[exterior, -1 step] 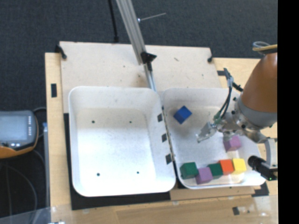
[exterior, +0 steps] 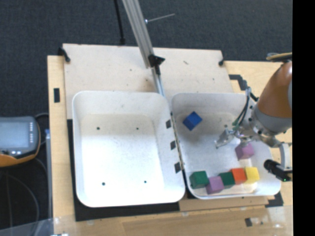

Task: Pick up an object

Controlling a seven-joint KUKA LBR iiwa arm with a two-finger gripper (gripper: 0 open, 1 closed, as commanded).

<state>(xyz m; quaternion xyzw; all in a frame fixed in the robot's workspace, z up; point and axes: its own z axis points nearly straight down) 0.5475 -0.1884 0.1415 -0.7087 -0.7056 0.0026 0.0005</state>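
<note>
Several small blocks lie in the right bin (exterior: 206,102). A blue cube (exterior: 192,120) sits alone near its back left. Along the front wall runs a row: a green block (exterior: 199,179), a purple block (exterior: 215,184), a second green block (exterior: 227,179), an orange block (exterior: 239,175) and a yellow block (exterior: 252,173). A pale purple block (exterior: 244,151) rests just above that row. My gripper (exterior: 230,137) hangs low over the bin's right half, just up and left of the pale purple block, under the grey and orange wrist.
The left bin (exterior: 123,100) stands beside the right one, their walls meeting at mid-frame. A slanted metal rail (exterior: 140,31) rises from behind the bins. A grey handheld device (exterior: 18,136) lies off the bench at the far left.
</note>
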